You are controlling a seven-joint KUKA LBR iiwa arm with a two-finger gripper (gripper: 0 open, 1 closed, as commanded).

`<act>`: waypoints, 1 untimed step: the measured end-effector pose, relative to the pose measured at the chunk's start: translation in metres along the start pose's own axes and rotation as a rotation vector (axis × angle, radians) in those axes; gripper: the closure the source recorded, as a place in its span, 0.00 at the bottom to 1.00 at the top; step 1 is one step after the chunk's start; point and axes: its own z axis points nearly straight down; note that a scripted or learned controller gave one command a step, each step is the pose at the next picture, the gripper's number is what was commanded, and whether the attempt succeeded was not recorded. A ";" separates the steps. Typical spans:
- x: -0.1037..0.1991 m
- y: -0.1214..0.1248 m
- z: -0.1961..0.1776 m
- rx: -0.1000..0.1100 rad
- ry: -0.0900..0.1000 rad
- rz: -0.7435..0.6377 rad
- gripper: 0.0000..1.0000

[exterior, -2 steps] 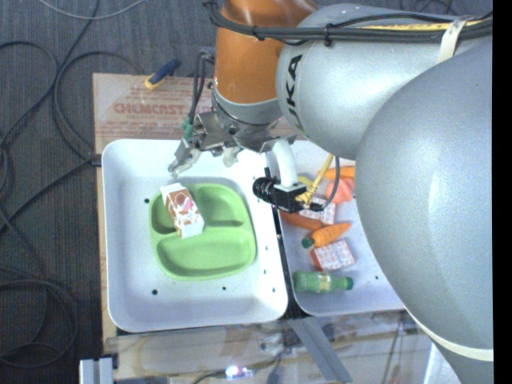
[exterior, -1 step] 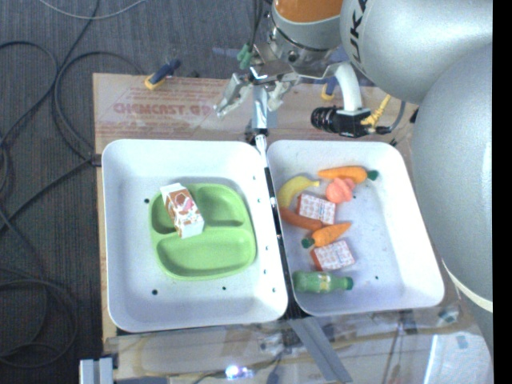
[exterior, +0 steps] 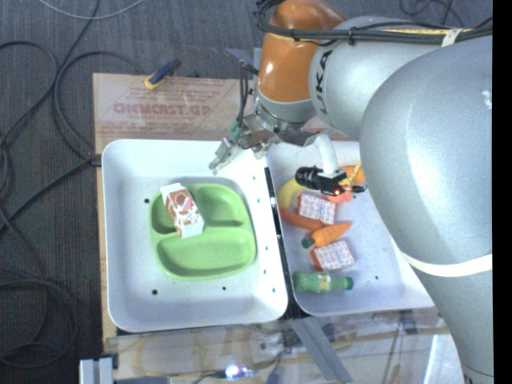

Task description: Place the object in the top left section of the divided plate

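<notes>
A small white and red carton (exterior: 182, 209) stands on the green divided plate (exterior: 210, 250) in the left bin, in the plate's top left section and leaning over the divider ridge. My gripper (exterior: 226, 154) hangs over the back edge of the left bin, up and to the right of the carton and well apart from it. Its fingers are open, with nothing between them.
The right bin (exterior: 384, 290) holds a yellow fruit (exterior: 288, 192), two red and white cartons (exterior: 316, 209) (exterior: 333, 255), a carrot (exterior: 331, 233), a green bottle (exterior: 322, 282) and an orange item (exterior: 353, 174). The big grey arm covers the right side.
</notes>
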 end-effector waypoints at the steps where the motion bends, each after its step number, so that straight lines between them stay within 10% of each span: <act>1: 0.029 0.002 0.010 0.000 0.000 -0.055 0.00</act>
